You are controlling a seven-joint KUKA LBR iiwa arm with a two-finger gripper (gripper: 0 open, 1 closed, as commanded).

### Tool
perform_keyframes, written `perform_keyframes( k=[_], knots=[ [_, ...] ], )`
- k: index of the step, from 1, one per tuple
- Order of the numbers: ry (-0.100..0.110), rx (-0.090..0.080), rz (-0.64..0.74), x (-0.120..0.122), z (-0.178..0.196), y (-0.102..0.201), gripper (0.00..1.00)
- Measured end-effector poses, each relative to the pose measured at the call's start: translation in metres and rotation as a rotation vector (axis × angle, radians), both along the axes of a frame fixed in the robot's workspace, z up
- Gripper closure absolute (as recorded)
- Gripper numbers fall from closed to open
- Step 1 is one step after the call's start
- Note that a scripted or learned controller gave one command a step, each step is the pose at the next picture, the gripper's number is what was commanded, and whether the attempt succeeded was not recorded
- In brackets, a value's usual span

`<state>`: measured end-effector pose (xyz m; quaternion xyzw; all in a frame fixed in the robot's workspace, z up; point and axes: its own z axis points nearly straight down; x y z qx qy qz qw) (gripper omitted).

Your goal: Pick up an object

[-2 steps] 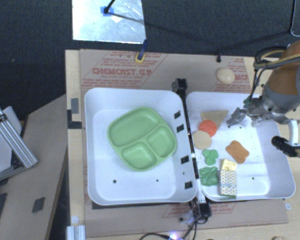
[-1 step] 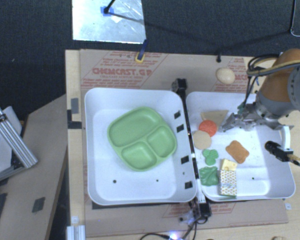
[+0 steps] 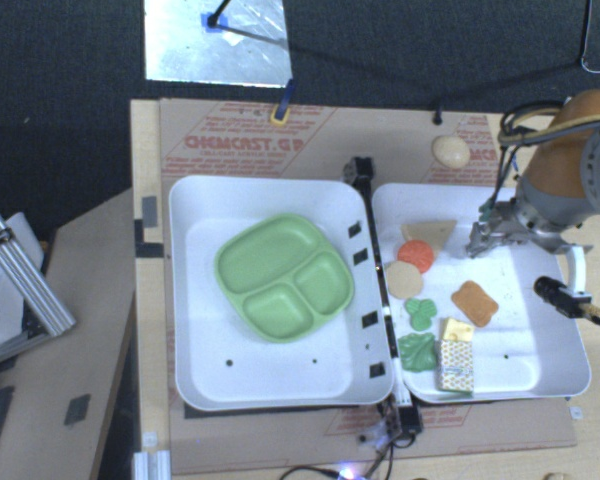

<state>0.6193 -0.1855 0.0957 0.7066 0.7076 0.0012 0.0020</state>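
Gripper (image 3: pixel 483 240): right bin (image 3: pixel 550 368), around 1 o'clock; grip state cannot be told.
Butter stick (image 3: pixel 456 357): bin's 7 o'clock corner, long axis 12-to-6.
Bread slice (image 3: pixel 474 302): mid-bin, axis 10-to-4.

Two bins side by side on counter (image 3: pixel 100 258). Left bin (image 3: pixel 195 368): divided tray (image 3: pixel 283 276) near centre. Right bin (image 3: pixel 540 368): items clustered at its left side, namely wedge (image 3: pixel 430 233) farthest back, tomato slice (image 3: pixel 416 255) and round cracker (image 3: pixel 404 280) before it, packet (image 3: pixel 456 356) nearest front. End effector (image 3: pixel 483 240) over the bin's rear, right of wedge.
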Motion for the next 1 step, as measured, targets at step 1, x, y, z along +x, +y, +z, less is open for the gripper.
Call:
perform_keyframes(
  k=[1],
  knots=[
    [0.003,0.001,-0.002,-0.0037,0.0593,-0.0034,1.0]
  ],
)
